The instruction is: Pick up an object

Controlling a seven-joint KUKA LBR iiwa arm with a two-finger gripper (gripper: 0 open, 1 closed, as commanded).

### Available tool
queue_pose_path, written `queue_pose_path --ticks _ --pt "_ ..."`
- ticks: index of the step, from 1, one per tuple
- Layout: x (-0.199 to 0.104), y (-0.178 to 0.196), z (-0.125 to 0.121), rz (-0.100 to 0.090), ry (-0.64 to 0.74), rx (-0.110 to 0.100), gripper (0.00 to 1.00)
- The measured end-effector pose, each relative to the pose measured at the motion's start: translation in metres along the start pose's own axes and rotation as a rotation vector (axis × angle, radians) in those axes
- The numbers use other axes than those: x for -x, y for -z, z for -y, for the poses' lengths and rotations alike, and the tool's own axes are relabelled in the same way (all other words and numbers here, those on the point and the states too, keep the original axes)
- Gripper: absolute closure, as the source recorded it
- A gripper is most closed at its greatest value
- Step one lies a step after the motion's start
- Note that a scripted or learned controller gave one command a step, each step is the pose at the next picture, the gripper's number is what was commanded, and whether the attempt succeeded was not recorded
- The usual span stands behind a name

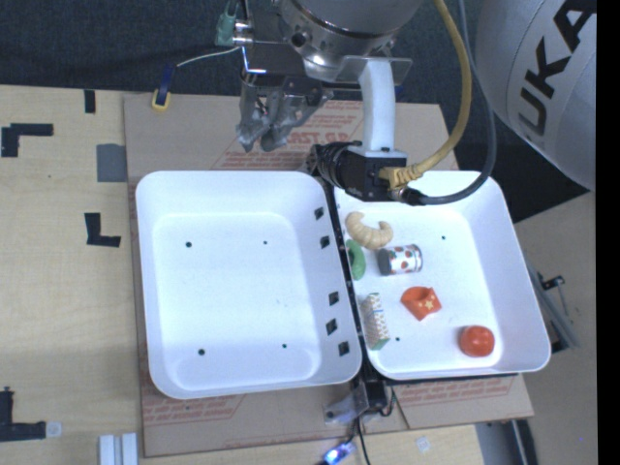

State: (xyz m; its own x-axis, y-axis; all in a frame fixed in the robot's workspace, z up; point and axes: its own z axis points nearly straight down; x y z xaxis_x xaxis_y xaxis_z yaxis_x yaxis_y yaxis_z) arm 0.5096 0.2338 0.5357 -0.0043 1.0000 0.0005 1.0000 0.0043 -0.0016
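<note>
My gripper (263,136) hangs high above the bench, over the back edge of the left bin (160,260), with its fingertips close together and nothing between them. In the right bin (504,260) lie a cream curved piece like a banana (369,229), a small tin with a red and white label (401,259), a green piece (356,262) by the left wall, a red chunk (420,302), a red tomato (476,340) and a pale ribbed piece (375,320).
The arm's wide grey body fills the top right, with a black cable and a yellow hose (446,153) drooping over the right bin's back edge. Brown cardboard (194,134) lies under both bins. A black clip strip (337,289) joins the bins.
</note>
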Motion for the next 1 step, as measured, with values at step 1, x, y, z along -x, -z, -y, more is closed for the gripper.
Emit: queue_pose_path --ticks 1 --pt "0.1193 0.0003 0.0270 0.003 -0.015 0.001 1.00"
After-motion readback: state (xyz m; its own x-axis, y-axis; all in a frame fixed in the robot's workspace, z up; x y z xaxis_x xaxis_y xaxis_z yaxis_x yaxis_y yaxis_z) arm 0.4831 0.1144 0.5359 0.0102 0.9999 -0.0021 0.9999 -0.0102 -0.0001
